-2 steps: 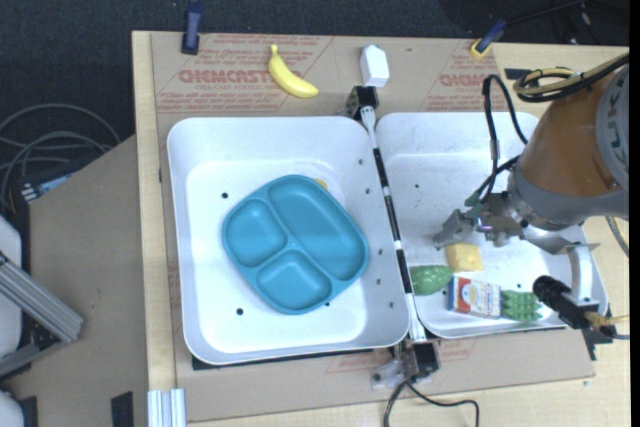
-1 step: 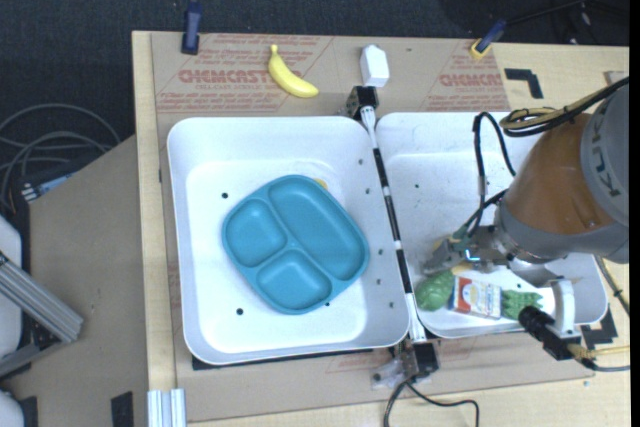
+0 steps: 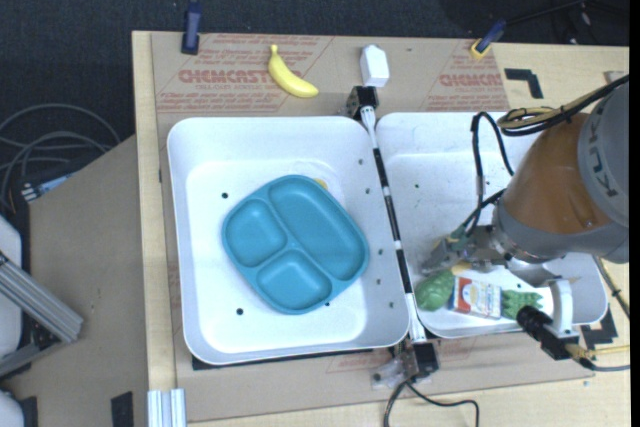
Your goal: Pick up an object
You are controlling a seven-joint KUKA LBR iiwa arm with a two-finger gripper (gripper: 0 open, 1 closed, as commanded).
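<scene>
In the right bin [image 3: 430,155], near its front wall, lie a green leafy toy [image 3: 435,291] and a white bottle with a red and green label [image 3: 490,299]. My gripper [image 3: 452,255] hangs low just above and behind these two, under the orange band of the arm [image 3: 555,185]. The arm's body hides whatever lies further right in that bin. A blue divided plate [image 3: 292,242] rests in the middle of the left bin [image 3: 200,155].
A yellow banana [image 3: 290,75] lies on the bench behind the left bin, and a small white block [image 3: 374,65] sits behind the divider between the bins. Black cables [image 3: 490,140] loop from the arm over the right bin.
</scene>
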